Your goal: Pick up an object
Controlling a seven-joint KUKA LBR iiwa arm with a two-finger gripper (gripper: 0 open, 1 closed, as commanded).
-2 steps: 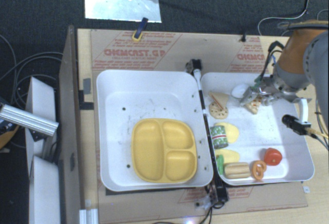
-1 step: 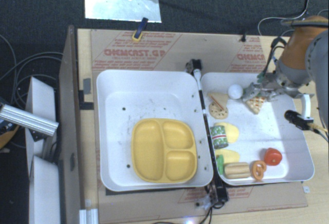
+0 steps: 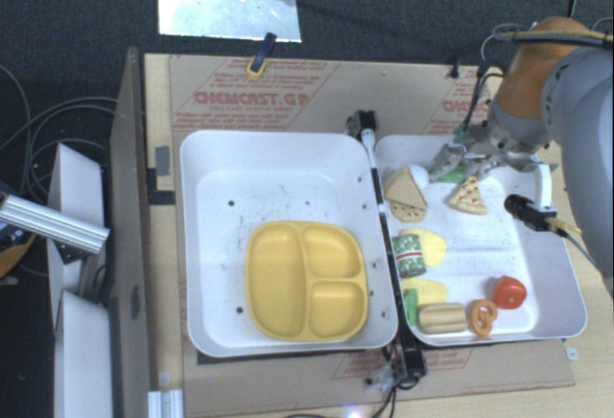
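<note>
The gripper (image 3: 459,160) was down at the far end of the right bin (image 3: 556,282), hovering just beside the pizza slice (image 3: 469,197), and honestly I couldn't tell what state it was in. The yellow divided tray (image 3: 307,279) sat in the left bin (image 3: 216,215), while the tomato (image 3: 510,291) and pretzel (image 3: 482,315) were at the right bin's near end.
</note>
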